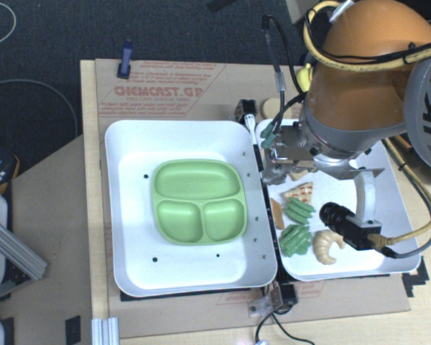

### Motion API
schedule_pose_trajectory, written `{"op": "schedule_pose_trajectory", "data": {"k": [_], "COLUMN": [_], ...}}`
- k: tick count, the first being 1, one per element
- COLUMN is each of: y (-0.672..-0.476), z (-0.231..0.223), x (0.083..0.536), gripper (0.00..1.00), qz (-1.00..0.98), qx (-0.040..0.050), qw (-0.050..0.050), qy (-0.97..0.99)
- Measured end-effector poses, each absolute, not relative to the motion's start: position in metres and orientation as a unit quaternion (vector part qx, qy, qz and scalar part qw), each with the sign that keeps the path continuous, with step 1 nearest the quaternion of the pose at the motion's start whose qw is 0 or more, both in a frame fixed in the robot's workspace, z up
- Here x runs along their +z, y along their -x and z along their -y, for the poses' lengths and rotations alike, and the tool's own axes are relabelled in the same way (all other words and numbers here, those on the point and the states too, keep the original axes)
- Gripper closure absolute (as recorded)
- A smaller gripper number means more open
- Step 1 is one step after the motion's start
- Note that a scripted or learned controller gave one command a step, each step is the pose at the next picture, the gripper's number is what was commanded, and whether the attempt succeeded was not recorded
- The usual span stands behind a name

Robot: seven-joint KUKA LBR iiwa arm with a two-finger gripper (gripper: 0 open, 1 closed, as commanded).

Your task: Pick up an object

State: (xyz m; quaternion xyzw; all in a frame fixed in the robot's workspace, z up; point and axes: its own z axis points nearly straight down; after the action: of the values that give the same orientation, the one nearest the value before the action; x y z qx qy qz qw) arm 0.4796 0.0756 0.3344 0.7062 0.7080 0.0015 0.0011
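The right bin (395,192) holds several small toy foods at its left end. A tan wedge with red specks (299,191) lies just below my gripper (289,165), which hangs low over the bin's upper left part under the grey and orange arm. Below the wedge lie a green pod piece (299,210) and a second green piece (295,240). A pale croissant (327,246) sits to the right of the lower green piece. A brown strip (276,213) lies along the bin's left wall. The arm hides the bin's upper part.
The left bin (129,257) holds a green divided plate (199,200) in its middle. Both bins rest on a cardboard sheet (165,85), with a small blue object (125,59) at its top edge. Cables run along the bench's right side.
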Motion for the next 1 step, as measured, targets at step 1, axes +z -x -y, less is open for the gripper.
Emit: {"op": "schedule_pose_trajectory", "data": {"k": [1], "y": [-0.4799], "z": [-0.1021], "x": [0.4959], "gripper": [1.00], "qz": [-0.709], "qx": [0.0070], "qw": [0.004], "qy": [-0.705]}}
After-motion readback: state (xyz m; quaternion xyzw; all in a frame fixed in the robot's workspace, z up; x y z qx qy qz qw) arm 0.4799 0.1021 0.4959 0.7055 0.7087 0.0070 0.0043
